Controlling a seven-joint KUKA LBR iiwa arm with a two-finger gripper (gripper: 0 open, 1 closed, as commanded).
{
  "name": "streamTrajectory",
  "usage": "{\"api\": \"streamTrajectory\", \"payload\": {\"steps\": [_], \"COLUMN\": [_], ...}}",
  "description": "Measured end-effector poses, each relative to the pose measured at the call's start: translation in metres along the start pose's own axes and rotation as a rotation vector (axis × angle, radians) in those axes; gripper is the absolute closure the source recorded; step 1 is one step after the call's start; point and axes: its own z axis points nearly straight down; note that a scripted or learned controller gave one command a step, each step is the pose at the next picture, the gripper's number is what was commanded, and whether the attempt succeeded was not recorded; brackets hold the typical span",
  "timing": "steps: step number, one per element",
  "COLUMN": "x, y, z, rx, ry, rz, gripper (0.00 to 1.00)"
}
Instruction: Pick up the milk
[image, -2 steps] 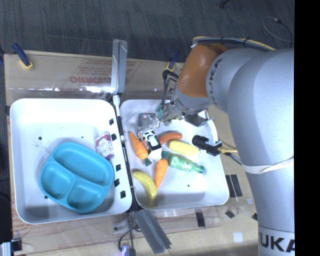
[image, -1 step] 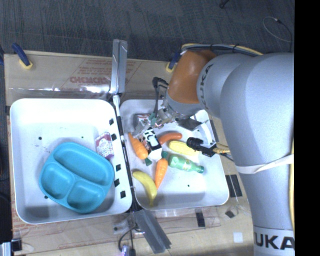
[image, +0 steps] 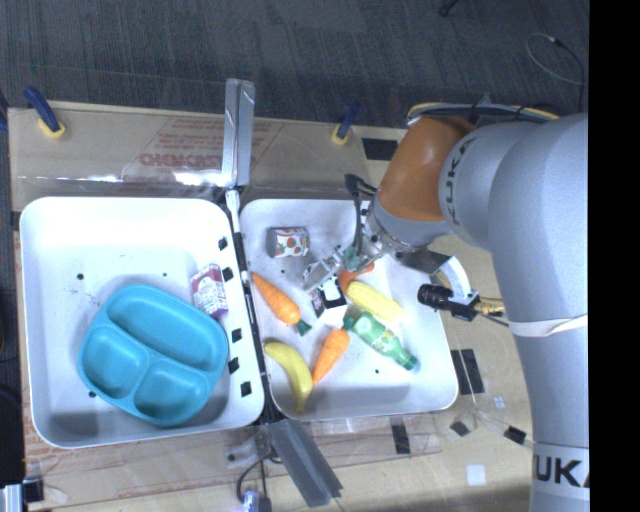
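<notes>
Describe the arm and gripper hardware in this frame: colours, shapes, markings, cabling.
The arm is smooth, rounded grey casing with a broad orange band above the wrist and dark KUKA lettering on its casing. The gripper is a small metallic grey assembly. A thin dark cable runs along the wrist.

1. Grey KUKA iiwa arm (image: 530, 250) enters from the right of the camera view; its thick link fills the right side from top to bottom.
2. Orange band (image: 420, 170) sits above the wrist, at the upper middle right.
3. Wrist bends downward and to the left from the band, reaching down.
4. Metal two-finger gripper (image: 325, 272) is low, pointing down and left.
5. A black cable fitting sticks out from the wrist's lower right side.
6. Finger separation: not resolvable at this slant.
</notes>
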Motion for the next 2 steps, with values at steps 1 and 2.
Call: {"api": "streamTrajectory", "payload": {"steps": [1,2], "x": [0.0,0.106], "y": [0.001,0.11], "z": [-0.011,-0.131], "rx": [-0.002,-0.001], "ry": [-0.001,-0.002], "rz": [-0.004,-0.198], "gripper": [1.0,1.0]}}
